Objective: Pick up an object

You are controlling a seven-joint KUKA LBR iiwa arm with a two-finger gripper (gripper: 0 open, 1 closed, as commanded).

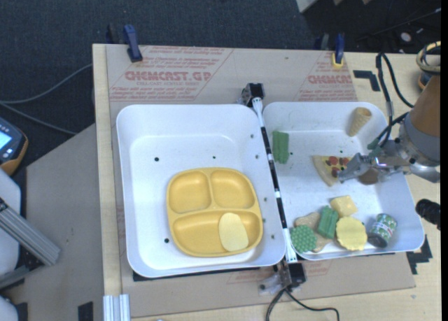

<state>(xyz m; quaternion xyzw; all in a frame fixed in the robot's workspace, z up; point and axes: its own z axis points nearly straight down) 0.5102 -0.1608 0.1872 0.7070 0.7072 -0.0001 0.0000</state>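
gripper [355,167]: low in the right bin [308,120], finger state unreadable to you | target: pizza slice [330,168] just beside its tip (flat on the floor) | risk: fingers may skid over so thin a piece, or nudge it away

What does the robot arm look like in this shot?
The arm comes in from the right: a rounded grey body with an orange-brown band above the wrist. It ends in a small metallic grey gripper with dark parts. Black cables loop beside it near the bench's edge. No markings are readable.
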